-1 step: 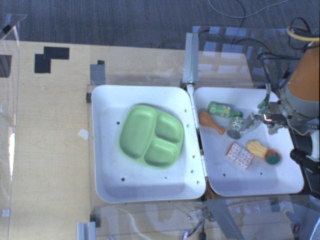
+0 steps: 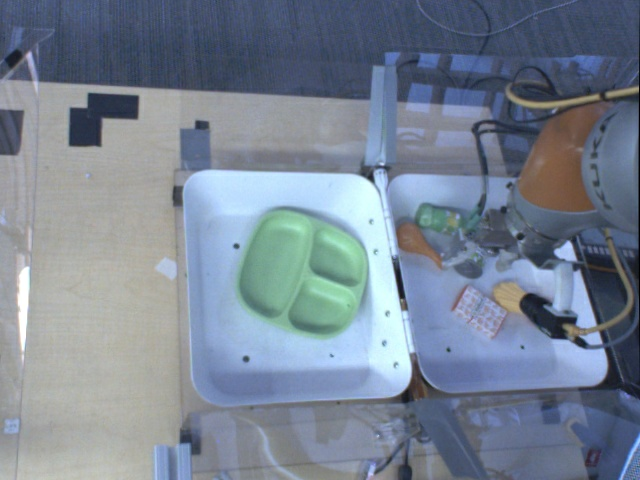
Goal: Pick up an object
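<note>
Nearest you in the right bin (image 2: 500, 370) lies a pink checked block (image 2: 478, 311). Behind it the claw (image 2: 472, 258) hangs low, and you cannot tell how far open it is or whether it holds anything. The orange carrot (image 2: 418, 244) lies just beside it toward the other bin, slanted, with its thin tip toward the claw. A green bottle (image 2: 440, 218) lies beyond.

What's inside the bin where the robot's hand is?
An orange carrot-like toy, a green bottle, a checkered pink pack and a yellow thing. The arm covers the bin on its right side.
</note>
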Controlling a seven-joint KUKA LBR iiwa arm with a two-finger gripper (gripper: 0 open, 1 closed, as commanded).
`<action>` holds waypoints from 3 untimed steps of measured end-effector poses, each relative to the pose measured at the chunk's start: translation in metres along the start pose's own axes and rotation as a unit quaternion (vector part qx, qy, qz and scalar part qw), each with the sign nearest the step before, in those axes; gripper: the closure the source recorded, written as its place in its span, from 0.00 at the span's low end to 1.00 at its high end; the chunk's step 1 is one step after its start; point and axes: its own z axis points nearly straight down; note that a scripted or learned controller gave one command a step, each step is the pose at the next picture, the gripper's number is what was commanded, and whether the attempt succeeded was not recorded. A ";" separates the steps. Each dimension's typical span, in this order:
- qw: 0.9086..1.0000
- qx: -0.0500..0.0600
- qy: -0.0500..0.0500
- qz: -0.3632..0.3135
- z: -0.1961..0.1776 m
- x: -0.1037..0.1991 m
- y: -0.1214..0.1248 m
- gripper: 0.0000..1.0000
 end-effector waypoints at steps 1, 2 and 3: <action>0.999 -0.006 0.000 0.043 0.040 -0.003 0.036 0.00; 0.999 -0.008 0.001 0.041 0.028 -0.001 0.039 1.00; 1.000 -0.003 0.000 -0.014 -0.057 0.067 0.065 1.00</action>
